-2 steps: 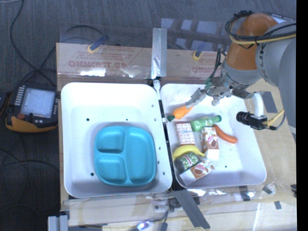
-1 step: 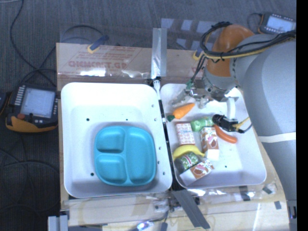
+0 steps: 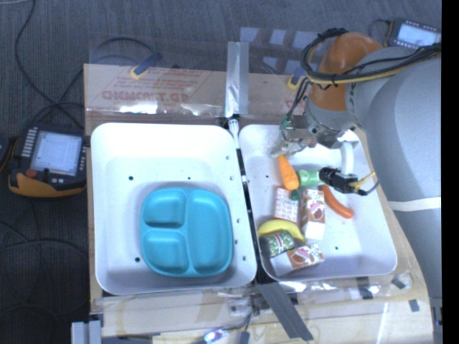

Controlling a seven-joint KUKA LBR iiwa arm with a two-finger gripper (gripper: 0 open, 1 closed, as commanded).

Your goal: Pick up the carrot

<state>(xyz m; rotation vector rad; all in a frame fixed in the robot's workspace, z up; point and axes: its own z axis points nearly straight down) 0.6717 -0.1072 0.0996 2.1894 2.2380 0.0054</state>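
An orange carrot (image 3: 287,172) lies tilted in the upper left part of the right bin (image 3: 373,249). My gripper (image 3: 292,141) hangs just above the carrot's upper end, near the bin's back wall. The grey arm with its orange band (image 3: 343,56) reaches in from the upper right. The carrot rests on the bin floor, not between my fingers.
The right bin also holds an orange-red sausage-like piece (image 3: 337,202), a green item (image 3: 309,178), a banana (image 3: 278,228), and small food boxes (image 3: 313,212). The left bin (image 3: 115,156) holds a blue divided plate (image 3: 188,231). A pendant (image 3: 49,160) sits to the far left.
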